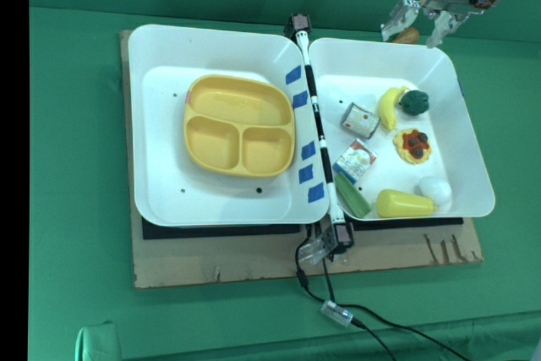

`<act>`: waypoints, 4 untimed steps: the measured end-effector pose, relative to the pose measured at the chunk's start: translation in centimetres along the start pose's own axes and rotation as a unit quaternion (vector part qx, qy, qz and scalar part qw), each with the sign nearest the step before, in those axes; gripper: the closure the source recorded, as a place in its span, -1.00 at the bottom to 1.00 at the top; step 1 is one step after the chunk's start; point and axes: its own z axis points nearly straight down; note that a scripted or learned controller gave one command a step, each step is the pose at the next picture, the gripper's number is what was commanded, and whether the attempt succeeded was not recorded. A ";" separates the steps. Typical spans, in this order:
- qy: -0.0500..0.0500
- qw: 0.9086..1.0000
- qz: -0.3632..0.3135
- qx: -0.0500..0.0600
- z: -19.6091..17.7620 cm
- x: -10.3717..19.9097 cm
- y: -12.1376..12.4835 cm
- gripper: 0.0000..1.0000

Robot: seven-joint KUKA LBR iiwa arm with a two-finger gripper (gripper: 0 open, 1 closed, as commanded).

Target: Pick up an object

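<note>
Your hand point(418, 24) hangs above the far rim of the right bin point(473, 156), fingers spread, with a small orange-brown object point(407, 35) between them. In this bin you see a banana point(388, 106), broccoli point(414, 102), a can point(360, 121) and a yellow pepper point(404, 204).

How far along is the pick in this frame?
Looks mostly done: the tool is raised above the right bin's far rim, with a small orange-brown object between its fingers. What it is I cannot tell. Banana, broccoli and the other toys lie in the bin. Left: keeping the hold.
</note>
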 end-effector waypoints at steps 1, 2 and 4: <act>0.000 1.000 0.000 0.000 6.3 4.1 -4.7 -1.00; -0.001 1.000 0.000 -0.007 15.9 1.4 -7.4 -1.00; -0.004 1.000 0.006 -0.015 14.4 2.0 -12.7 1.00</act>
